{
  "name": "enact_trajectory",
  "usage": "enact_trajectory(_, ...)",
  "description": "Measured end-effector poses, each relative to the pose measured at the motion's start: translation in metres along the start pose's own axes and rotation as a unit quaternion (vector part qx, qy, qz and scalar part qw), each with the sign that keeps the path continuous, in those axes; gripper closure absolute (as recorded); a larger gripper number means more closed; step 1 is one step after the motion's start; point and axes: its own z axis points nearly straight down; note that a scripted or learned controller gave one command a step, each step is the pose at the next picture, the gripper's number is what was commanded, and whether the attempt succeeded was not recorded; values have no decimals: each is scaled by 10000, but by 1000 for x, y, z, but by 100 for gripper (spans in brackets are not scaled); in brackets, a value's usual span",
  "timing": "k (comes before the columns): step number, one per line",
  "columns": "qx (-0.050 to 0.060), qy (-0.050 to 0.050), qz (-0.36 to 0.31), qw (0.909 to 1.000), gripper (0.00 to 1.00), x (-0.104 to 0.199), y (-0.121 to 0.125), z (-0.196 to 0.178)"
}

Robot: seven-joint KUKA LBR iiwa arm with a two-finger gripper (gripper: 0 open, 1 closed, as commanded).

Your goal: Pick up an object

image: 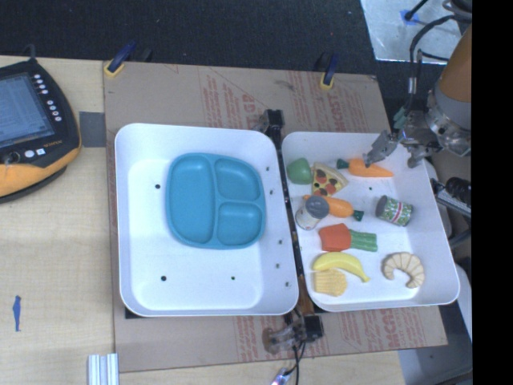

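Note:
The right bin [439, 239] holds several toy foods: an orange carrot [370, 168], a pizza slice [327, 180], a green pepper [299, 170], a green can [394, 210], a grey-lidded jar [311, 212], a banana [341, 263] and a croissant [403, 268]. My gripper [397, 153] hangs over the bin's far right corner, just right of and above the carrot. It is open, with nothing between its fingers; its left fingertip [378, 152] is close to the carrot's thick end.
The left bin [136, 239] holds a blue divided plate [215, 200]. A tablet in an orange case [32, 127] lies at the bench's far left. Clamps [274, 120] join the bins at the middle. A red and green toy [345, 237] lies mid-bin.

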Motion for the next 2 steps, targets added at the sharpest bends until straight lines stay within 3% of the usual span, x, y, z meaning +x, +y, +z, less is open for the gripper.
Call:
enact_trajectory(1, 16, -3, -2, 10000, 0, -7, -6, 119)
enact_trajectory(2, 4, -12, -5, 10000, 0, 40, 37, 119)
